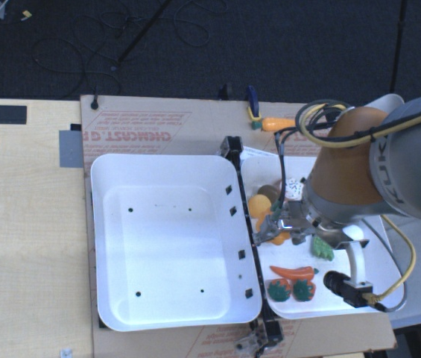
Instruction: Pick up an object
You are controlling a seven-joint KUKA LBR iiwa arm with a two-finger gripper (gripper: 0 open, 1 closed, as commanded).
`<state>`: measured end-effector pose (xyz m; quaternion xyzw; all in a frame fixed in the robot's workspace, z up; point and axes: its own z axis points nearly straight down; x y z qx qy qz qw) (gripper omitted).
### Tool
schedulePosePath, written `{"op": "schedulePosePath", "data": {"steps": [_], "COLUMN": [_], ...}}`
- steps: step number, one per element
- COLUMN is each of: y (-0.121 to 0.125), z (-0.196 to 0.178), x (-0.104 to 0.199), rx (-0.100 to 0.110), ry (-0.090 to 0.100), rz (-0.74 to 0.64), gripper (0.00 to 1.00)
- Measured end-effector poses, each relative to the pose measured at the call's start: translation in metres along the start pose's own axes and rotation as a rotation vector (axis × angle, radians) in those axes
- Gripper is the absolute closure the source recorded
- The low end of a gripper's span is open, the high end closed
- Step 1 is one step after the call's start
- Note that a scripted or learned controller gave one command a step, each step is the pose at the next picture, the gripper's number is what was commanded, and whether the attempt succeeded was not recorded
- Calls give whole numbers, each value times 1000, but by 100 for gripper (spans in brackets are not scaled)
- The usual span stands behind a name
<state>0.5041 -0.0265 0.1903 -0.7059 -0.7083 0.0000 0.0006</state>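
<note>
Camera view looks down at a slant on the pale wooden bench (24,222), where a brown cardboard sheet (150,125) carries two shallow white plastic bins side by side. The left bin (113,192) shows its bare white floor. The grey arm with its orange band (352,155) comes in from the right and hangs over the right bin (378,271), covering much of it. Its metal pincer (276,226) sits low near the bin's left wall, close to the divider between the bins; whether it is spread or closed, and whether it has anything, cannot be told here. Just above the pincer lies a round orange ball-like object (259,203). Below it lies a long red-orange carrot-shaped toy (293,272), and just under that a small green and red round toy (290,290). A green leafy piece (323,248) lies to the pincer's right.
</note>
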Motion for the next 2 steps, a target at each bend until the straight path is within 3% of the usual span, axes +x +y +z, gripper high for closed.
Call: {"op": "schedulePosePath", "data": {"steps": [1, 2], "y": [35, 39], "z": [-10, -48], "x": [43, 104], "rx": [3, 1], "ry": [0, 0], "rz": [3, -1], "gripper": [100, 100]}}
